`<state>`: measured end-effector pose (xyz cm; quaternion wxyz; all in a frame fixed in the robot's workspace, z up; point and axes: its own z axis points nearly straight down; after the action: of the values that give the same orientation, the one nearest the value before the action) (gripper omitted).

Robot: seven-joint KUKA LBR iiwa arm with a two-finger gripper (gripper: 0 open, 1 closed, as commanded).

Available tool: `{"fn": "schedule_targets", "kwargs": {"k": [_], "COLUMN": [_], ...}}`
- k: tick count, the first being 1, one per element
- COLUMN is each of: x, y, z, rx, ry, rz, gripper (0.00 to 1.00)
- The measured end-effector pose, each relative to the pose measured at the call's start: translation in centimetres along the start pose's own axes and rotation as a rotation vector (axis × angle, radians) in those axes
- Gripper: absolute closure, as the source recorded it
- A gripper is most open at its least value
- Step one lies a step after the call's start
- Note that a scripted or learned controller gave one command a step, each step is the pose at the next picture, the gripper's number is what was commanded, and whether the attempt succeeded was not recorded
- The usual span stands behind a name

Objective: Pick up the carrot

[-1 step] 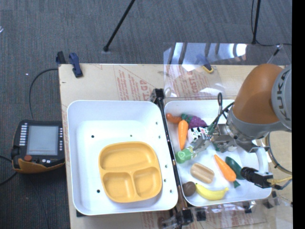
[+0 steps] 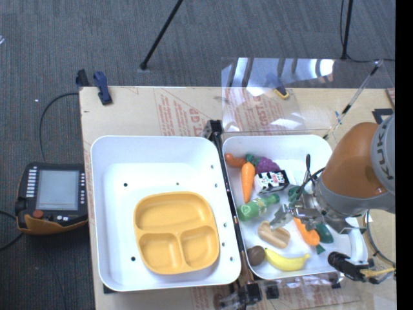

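A carrot [image 2: 247, 181], orange with a green top, lies lengthwise near the left wall of the right bin [image 2: 293, 144]. A second orange, carrot-like piece [image 2: 308, 232] with a green end lies further right, just under the wrist. My gripper [image 2: 293, 215] hangs low over the bin's middle right, directly beside that second piece and roughly 70 pixels to the right of the first carrot. The grey arm with its orange band [image 2: 352, 163] hides the bin's right side.
Around the carrot lie purple grapes [image 2: 268, 165], a white carton [image 2: 271, 181], a green bottle [image 2: 258, 208], a hot dog [image 2: 274, 236], a banana [image 2: 287, 261] and a brown ball [image 2: 256, 255]. The left bin [image 2: 116, 173] holds a yellow divided tray [image 2: 174, 230].
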<state>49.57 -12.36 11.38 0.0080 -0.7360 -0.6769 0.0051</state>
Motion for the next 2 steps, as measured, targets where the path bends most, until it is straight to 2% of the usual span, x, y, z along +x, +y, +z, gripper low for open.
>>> {"fn": "schedule_targets", "kwargs": {"k": [1,2], "x": [-4.70,-4.65], "y": [-0.70,-0.94], "z": [2.10,1.56], "rx": [-0.040,-0.025], "ry": [-0.004,0.008], "rz": [0.174,0.188], "gripper": [0.00,1.00]}}
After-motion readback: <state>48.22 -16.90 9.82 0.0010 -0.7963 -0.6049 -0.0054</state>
